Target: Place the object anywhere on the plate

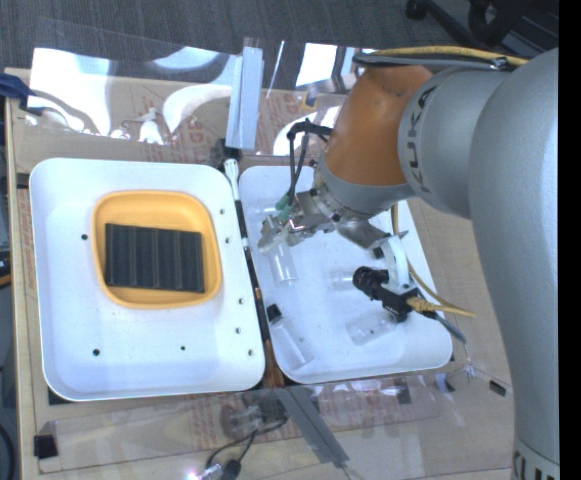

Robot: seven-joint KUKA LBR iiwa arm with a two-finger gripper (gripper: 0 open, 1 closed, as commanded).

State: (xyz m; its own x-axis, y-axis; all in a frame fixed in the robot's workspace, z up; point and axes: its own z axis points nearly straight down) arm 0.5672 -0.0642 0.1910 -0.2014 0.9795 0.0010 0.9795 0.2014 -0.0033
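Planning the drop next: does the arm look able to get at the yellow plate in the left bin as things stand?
Probably yes. The yellow plate lies open in the left bin, nothing over it, and the arm hangs above the neighbouring right bin.

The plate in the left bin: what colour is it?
Yellow-orange plate, with a dark ribbed insert at its centre, seen in the camera view.

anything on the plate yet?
No. The yellow plate in the left bin bears just its own dark ribbed centre; the claw is over the right bin.
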